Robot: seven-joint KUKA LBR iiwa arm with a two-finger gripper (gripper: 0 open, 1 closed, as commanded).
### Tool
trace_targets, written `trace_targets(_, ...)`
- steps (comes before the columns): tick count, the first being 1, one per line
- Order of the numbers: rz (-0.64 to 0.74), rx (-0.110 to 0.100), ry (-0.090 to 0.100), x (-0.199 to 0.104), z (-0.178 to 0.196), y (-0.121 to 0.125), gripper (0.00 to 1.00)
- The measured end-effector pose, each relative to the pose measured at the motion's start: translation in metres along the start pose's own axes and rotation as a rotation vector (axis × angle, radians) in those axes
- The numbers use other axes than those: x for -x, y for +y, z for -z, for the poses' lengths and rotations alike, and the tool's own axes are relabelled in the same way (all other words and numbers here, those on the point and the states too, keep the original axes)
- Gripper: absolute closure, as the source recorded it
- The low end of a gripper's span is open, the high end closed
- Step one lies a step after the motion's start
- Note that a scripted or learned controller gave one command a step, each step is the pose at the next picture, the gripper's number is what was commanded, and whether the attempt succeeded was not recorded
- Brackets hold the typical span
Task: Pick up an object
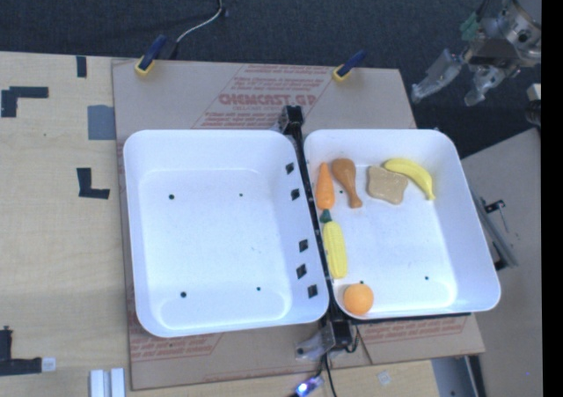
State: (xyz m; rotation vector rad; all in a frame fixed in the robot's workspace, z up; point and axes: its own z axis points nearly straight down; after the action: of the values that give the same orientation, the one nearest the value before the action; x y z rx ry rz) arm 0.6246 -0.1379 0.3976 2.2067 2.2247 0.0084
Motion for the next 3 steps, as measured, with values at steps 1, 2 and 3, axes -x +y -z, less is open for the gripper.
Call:
trace_targets(1, -0.003, 0.004, -0.003, -0.011, 0.135, 0.047, 0.00)
trace_targets(2, -0.006, -0.016, -0.001, -0.010, 0.133, 0.047, 1.00)
trace_targets(3, -0.001, -0.012, 0.003, -0.082, 0.137, -0.034, 1.00)
